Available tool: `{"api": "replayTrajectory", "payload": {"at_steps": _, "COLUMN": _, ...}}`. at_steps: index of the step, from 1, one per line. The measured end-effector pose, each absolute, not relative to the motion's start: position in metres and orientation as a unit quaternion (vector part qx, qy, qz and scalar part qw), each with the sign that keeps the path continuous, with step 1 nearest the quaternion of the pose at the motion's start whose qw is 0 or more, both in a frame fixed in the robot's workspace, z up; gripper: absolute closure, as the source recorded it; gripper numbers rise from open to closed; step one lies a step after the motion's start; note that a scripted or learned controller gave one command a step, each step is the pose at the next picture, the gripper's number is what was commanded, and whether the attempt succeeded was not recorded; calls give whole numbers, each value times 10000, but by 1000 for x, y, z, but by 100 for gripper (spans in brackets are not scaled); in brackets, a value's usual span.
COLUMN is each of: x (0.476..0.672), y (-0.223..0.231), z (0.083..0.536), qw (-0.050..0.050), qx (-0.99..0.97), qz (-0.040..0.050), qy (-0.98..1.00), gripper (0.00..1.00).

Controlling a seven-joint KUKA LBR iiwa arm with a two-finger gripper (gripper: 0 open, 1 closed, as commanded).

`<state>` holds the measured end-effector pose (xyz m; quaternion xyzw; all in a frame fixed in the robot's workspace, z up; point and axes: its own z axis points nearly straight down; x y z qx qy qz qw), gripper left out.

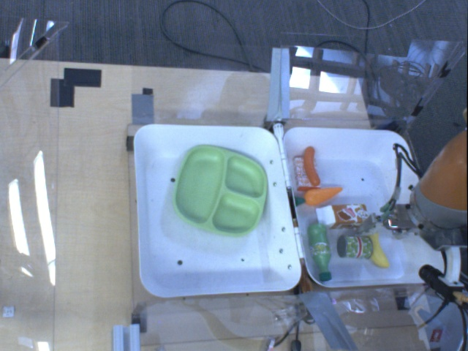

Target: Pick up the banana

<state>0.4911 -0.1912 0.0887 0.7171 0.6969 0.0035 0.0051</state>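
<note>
Gripper (pixel 383 224) sits low at the right bin's (pixel 365 146) right side, just above the banana (pixel 379 251); its state, released or clenched, cannot be told from this angle; nothing is seen grasped. Banana lies near the bin's front right corner, touching or just beside a small can (pixel 355 247); a green bottle (pixel 319 250) lies left of the can; a carton (pixel 349 214), carrot (pixel 322 194) and sausage (pixel 311 165) lie further back. Left bin holds a green divided plate (pixel 220 189). Risks, as judged: crowding may cause contact with the can or carton instead; the banana's curve may let it slip; the nearby bin wall may obstruct the descent.
</note>
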Motion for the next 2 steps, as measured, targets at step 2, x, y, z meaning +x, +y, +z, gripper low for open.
{"api": "replayTrajectory", "payload": {"at_steps": 2, "x": 543, "y": -119, "z": 204, "qw": 26, "qx": 7160, "qz": 24, "qy": 6981, "gripper": 100}}
